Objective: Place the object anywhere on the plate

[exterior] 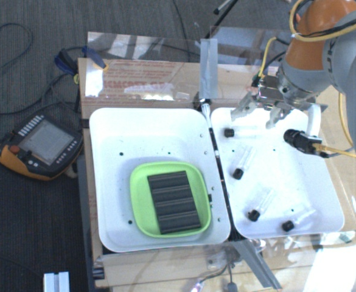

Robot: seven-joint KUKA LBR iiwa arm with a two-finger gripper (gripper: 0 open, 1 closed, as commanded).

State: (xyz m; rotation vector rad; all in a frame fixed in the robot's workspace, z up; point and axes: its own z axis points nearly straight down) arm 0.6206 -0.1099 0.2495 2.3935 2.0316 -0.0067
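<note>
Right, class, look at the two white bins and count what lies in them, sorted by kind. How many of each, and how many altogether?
Green plate: 1
Dark ribbed block: 1
Clear tubes with black caps: 4
Total: 6

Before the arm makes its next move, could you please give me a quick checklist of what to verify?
1. Green plate sits in the left bin: ok.
2. Room left on the plate: not ok, a dark ribbed block covers most of it.
3. Clear tubes with black caps lie in the right bin: ok.
4. Gripper over the right bin's far end: ok.
5. Object between the fingers: cannot tell.
</note>
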